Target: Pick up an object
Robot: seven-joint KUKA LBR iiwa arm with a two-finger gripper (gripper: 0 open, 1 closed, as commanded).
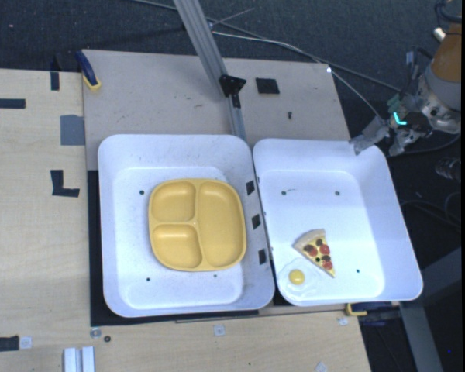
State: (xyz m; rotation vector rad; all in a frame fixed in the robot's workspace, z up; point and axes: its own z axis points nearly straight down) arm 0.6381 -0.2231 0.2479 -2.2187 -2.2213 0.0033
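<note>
Pizza slice point(316, 250) lies in the right bin point(372, 208), low in it, with a small yellow piece point(296, 277) just beside at 7 o'clock. From my hand point(395, 130), which hangs outside the bin's far right corner, the slice is toward 7 o'clock, well apart. Its long axis runs 10 to 4. The hand carries nothing; how far it is open I cannot tell.

Both white bins point(116, 208) smooth glossy plastic. Yellow divided plate point(197, 225) matt plastic. Pizza slice toy point(316, 250) looks plastic, slight sheen. Worktop point(31, 208) pale wood-grain, matt. Slanted pole point(201, 33) brushed metal.
</note>
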